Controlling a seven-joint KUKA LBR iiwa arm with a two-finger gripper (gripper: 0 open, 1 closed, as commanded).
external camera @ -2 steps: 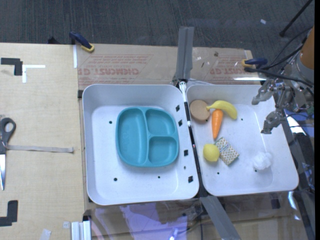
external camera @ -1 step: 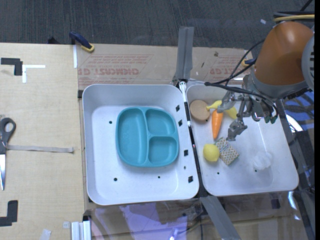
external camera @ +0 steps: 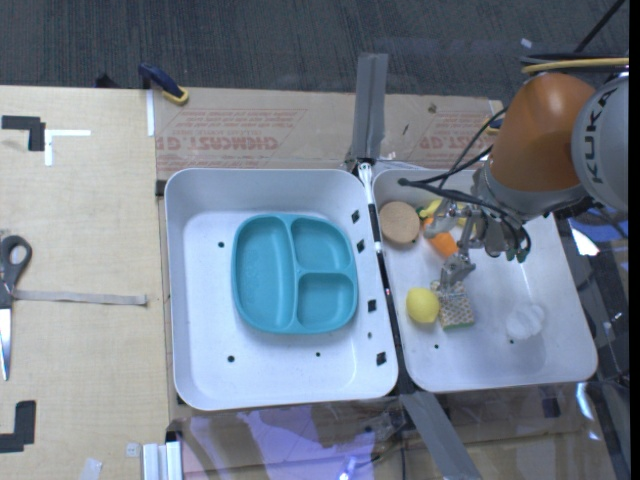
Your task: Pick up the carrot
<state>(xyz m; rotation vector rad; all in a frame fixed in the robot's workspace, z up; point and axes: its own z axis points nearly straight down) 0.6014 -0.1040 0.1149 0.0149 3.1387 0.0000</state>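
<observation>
The arm [external camera: 560,133] reaches in from 3 o'clock over the right bin [external camera: 560,353], its orange band above the wrist. The gripper [external camera: 457,273] hangs over the bin's middle, and whether its fingers are wide or narrow I cannot tell. The carrot [external camera: 441,244] lies in the bin's upper left part, at about 11 o'clock from the gripper and close to it, partly hidden by the wrist and cables. At the carrot's 9 o'clock sits a tan disc [external camera: 399,223], and at its 12 o'clock a small yellow piece [external camera: 431,209]. A lemon [external camera: 423,306] lies at 7 o'clock from the gripper, touching a sponge [external camera: 459,312] that sits just beneath the gripper. A clear cup [external camera: 523,321] lies at 4 o'clock, apart from the rest. The left bin [external camera: 190,368] holds a blue tray [external camera: 296,273] with three compartments. Scissors [external camera: 9,298] lie on the bench [external camera: 80,218] at far 9 o'clock.
</observation>
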